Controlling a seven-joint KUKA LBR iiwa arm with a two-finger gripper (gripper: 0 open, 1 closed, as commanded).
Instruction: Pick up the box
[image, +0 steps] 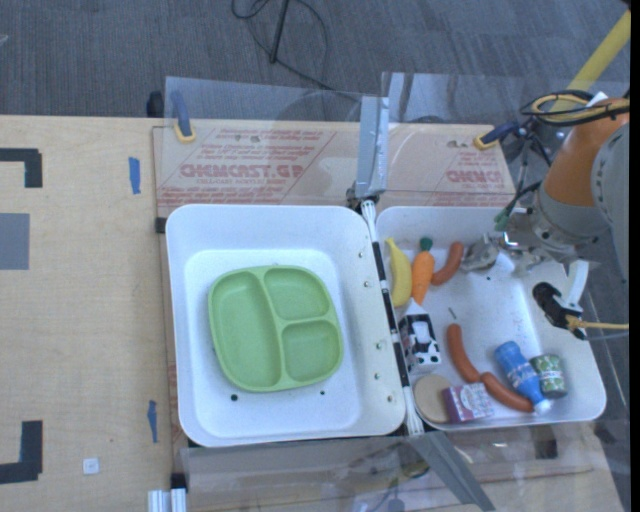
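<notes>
The box is a small purple-and-pink carton lying flat near the front edge of the right bin. It rests partly on a tan round disc at its left, and a sausage touches or nearly touches its right side.

Judging by its look, it is a light cardboard or toy carton: stiff enough along its edges, but thin-walled, so a hard squeeze could dent it. Its printed faces are probably smooth and a bit slippery. The best hold seems to be across its 2 short sides from above, since the disc and sausage crowd the ends and the bin wall sits close in front.

Further out lie a blue bottle and a green can to the right, a 2nd sausage behind, and a black-and-white carton by the divider. A banana and a carrot sit at the back. The left bin holds a green divided plate.

The gripper hangs over the back of the right bin, well apart from the box; whether it is wide or narrow I cannot tell.
</notes>
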